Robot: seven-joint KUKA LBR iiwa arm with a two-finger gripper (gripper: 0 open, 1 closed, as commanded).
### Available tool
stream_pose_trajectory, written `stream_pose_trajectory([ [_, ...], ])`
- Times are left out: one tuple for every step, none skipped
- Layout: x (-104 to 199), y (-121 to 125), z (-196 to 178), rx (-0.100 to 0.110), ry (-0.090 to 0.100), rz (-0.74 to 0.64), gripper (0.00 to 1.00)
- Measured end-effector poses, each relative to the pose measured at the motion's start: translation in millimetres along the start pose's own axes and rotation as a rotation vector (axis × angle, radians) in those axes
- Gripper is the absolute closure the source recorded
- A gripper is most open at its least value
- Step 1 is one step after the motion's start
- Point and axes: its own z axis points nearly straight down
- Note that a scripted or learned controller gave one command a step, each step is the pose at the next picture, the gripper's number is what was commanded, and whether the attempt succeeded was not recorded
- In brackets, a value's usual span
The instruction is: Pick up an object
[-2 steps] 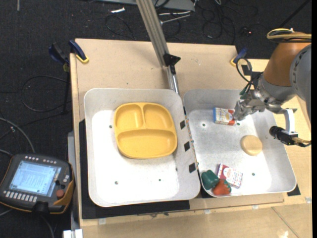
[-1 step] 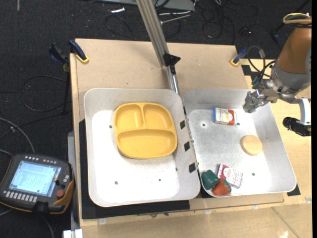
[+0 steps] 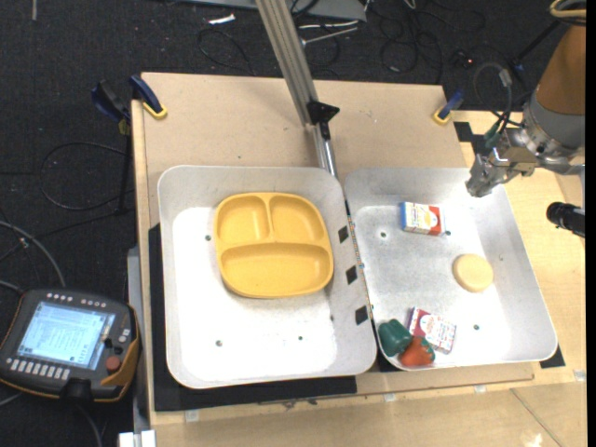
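The gripper [image 3: 482, 181] is hovering over the upper right edge of the right bin [image 3: 521, 250], with nothing between its fingers; whether they are spread or closed I cannot tell, the tip being too small and dark. Four things are lying in that bin. A small carton [image 3: 421, 218] is sitting near the top, its long axis running left to right. A round yellow piece [image 3: 473, 273] is resting mid-right, with open floor all around it. Crowding the lower left corner are a second carton [image 3: 435, 330], tilted diagonally, and what seems to be a red and green toy [image 3: 407, 343] just beside it. A yellow divided plate [image 3: 274, 244] is occupying the left bin [image 3: 186, 343].
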Motion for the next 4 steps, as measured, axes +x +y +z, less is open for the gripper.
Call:
stream_pose_trajectory([
  [-0.1, 2.0, -46.6, 0.001, 0.000, 0.001, 1.00],
  [50.3, 5.9, -31.6, 0.009, 0.004, -0.003, 1.00],
  [113.0, 10.6, -21.1, 0.009, 0.005, -0.005, 1.00],
  [166.1, 12.4, -8.1, 0.010, 0.004, -0.004, 1.00],
])
